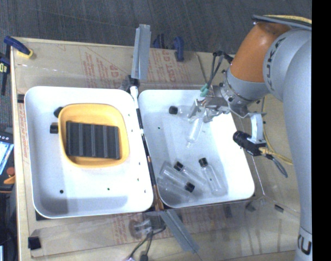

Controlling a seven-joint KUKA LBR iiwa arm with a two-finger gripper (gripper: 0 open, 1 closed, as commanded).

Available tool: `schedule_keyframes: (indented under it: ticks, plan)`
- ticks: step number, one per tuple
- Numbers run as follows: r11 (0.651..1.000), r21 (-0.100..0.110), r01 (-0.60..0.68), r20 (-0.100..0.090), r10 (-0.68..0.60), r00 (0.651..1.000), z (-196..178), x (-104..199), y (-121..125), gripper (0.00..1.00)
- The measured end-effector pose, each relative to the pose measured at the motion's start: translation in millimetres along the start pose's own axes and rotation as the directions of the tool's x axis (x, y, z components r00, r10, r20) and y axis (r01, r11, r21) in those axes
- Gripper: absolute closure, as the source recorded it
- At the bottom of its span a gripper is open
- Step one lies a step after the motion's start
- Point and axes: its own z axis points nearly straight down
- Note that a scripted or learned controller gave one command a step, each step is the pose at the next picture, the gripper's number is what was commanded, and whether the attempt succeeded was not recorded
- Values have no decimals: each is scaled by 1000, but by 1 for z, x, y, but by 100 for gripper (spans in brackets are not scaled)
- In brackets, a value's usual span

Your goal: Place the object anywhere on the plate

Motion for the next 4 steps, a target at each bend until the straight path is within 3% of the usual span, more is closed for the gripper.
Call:
schedule_keyframes:
  ticks: [1,2,3,4]
  plan:
    - [976,4,216,0,-216,976,6,62,-21,100]
    - [906,1,424,2,-424,906,-35,133,13,100]
    - [846,2,534,1,-534,846,21,154,17,100]
    - [690,0,723,3,-723,690,0,176,7,100]
